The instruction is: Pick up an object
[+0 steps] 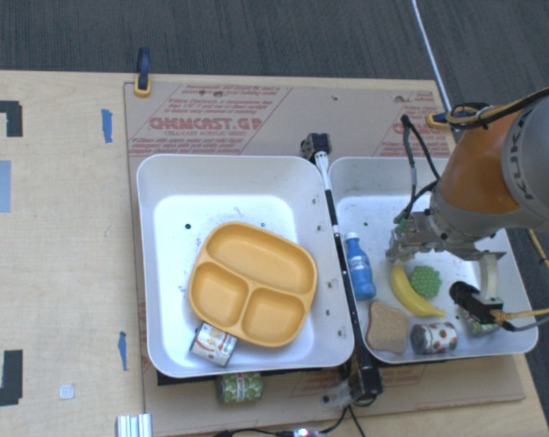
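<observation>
Left bin [151, 244]: yellow divided plate [253, 283] mid-bin, with a tipped can [212, 344] touching its rim at 7 o'clock. A green-labelled can [240, 388] lies outside on the desk [55, 244], just past that bin's 6 o'clock edge.

Right bin [374, 176]: blue bottle [358, 267] along the 9 o'clock wall, bread slice [390, 326] at 7 o'clock. The banana [412, 292] is mid-bin, with a green knobbly item [427, 280] touching it at 2 o'clock. A printed can [434, 337] sits at 6 o'clock.

Hand [409, 242] is low over the right bin, just at 12 o'clock of the banana. Can't tell if it's apart or together. Nothing visibly held.

Read: approach stage, pick not made. The banana is the likeliest target. Next move needs a clean line-up and drop, since the neighbours are tight and a clipped green item or bottle would spoil the try.

Writing: red print on the board [210, 121] under the bins looks like "CHEMCAST GP". The smaller lines and can labels are too small to read.
</observation>
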Robot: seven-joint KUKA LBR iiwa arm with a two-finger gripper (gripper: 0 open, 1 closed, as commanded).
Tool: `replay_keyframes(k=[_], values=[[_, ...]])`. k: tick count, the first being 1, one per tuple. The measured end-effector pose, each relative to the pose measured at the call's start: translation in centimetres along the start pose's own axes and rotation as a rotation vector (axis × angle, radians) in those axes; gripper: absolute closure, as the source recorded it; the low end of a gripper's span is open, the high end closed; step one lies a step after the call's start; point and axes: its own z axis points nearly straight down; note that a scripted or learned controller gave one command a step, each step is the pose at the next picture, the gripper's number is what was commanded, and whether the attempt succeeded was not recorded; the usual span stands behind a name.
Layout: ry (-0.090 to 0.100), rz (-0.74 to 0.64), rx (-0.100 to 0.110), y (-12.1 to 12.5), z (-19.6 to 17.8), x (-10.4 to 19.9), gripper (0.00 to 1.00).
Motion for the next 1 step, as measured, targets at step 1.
replay_keyframes(k=[1], values=[[-0.001,0.0,0.0,-0.01,0.0,-0.04,0.0]])
